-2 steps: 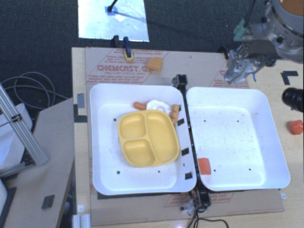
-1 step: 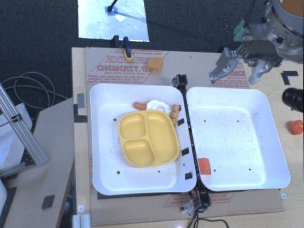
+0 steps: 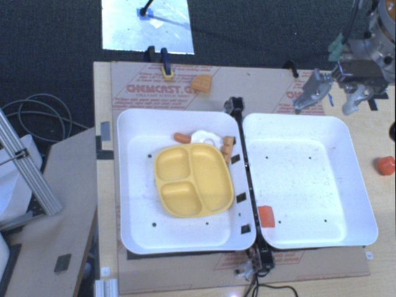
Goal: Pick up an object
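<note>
so right now you're at the very start of the pick, nothing is grabbed yet. your gripper [image 3: 329, 95] hangs up past the far edge of the right bin [image 3: 346, 135], over the cardboard on the bench [image 3: 371, 184], and the fingers [image 3: 307, 95] look spread wide with nothing between them. as for what you could pick: the left bin [image 3: 133, 184] has a yellow divided tray [image 3: 193, 180] sitting about in the middle, tilted a bit, and behind it a small orange sausage-shaped piece [image 3: 182, 137], a white rounded thing [image 3: 205, 138] touching the tray's far rim, and a little tan block [image 3: 228, 145] close to the wall between the bins. the right bin only has a small red-orange block [image 3: 266, 216] tucked in the near left corner, right against the wall. there's also a tan waffle-looking piece [image 3: 201, 83] out on the cardboard behind the left bin and another red-orange bit [image 3: 385, 164] on the bench to the right, both outside the bins. my guess is the next move calls for picking a target and coming down over it. the red-orange block in the right bin is closest to you, but it's jammed in a corner, so one finger may hit the wall. the stuff in the left bin means a longer reach across, and the tray is wide and flat, probably tough to pinch except on the rim. the small pieces behind it look easier if you line up straight.
</note>
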Tool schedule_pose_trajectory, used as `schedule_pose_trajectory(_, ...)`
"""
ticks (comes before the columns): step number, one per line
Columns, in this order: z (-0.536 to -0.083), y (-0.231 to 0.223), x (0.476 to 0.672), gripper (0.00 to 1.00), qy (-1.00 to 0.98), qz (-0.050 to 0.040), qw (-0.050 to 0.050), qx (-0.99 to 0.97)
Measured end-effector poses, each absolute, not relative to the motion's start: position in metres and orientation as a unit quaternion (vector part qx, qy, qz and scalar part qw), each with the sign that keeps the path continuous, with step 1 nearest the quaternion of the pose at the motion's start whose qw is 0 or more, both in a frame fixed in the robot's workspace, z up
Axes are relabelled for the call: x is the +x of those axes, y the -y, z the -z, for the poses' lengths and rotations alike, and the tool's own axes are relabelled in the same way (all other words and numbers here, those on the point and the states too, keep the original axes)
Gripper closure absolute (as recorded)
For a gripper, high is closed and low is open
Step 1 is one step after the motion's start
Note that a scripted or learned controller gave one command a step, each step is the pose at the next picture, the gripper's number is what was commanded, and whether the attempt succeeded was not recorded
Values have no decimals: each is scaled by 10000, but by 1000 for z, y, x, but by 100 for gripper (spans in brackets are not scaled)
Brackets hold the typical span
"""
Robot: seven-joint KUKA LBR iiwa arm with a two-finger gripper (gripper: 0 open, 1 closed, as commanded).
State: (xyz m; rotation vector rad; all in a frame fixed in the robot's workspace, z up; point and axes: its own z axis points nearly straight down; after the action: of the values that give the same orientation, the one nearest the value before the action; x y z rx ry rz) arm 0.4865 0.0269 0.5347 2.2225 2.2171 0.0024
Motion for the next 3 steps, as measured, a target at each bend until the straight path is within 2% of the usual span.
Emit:
schedule_pose_trajectory(1,-547,-29,487,100,-7091,-22,22,7051)
schedule_pose_trajectory(2,-546,-29,487,0,-7090,-23,20,7052)
schedule_pose_trajectory(3,-558,-29,487,100,-7098,-38,34,7044)
